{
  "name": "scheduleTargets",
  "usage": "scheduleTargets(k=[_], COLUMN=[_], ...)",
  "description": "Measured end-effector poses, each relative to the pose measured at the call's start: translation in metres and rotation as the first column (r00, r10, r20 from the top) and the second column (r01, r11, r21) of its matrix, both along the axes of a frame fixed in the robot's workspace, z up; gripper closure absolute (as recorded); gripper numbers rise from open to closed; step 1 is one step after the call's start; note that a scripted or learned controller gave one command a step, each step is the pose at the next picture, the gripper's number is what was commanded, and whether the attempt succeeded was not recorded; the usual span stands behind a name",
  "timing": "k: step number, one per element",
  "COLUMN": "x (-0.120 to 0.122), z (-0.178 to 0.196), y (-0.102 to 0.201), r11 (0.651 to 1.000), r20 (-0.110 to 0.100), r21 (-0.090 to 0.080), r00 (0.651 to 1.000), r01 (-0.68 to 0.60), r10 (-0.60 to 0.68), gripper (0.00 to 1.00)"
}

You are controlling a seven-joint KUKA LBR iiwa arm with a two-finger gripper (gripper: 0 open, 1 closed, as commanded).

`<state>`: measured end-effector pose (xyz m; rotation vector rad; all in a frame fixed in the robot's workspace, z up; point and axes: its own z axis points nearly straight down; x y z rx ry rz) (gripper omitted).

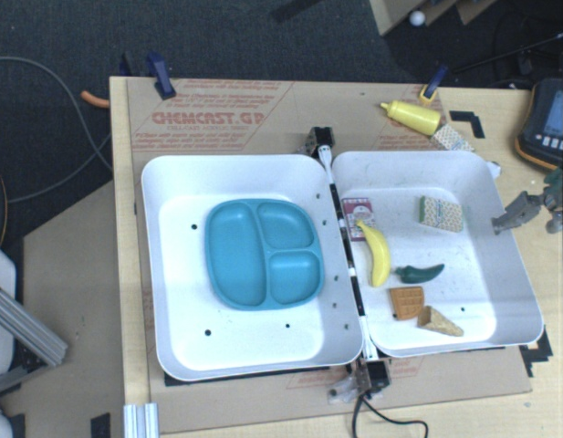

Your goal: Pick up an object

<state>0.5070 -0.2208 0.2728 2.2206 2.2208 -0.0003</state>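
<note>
A light-blue, three-compartment plastic plate [263, 252] fills the left white bin [172, 336]. The right white bin [500, 245] holds a yellow banana [378, 254], dark-green pepper [418, 273], tan cracker [406, 302] and patterned sponge [442, 213]. The grey gripper [518, 213] hovers at the right rim; its opening cannot be told.
</note>
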Motion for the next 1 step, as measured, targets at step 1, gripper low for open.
scheduleTargets(k=[1], x=[0.0101], z=[-0.1250], y=[0.0684], r11=[1.000], r20=[-0.003], r21=[0.002], r00=[1.000], r01=[-0.002], r10=[0.002], gripper=[0.00])
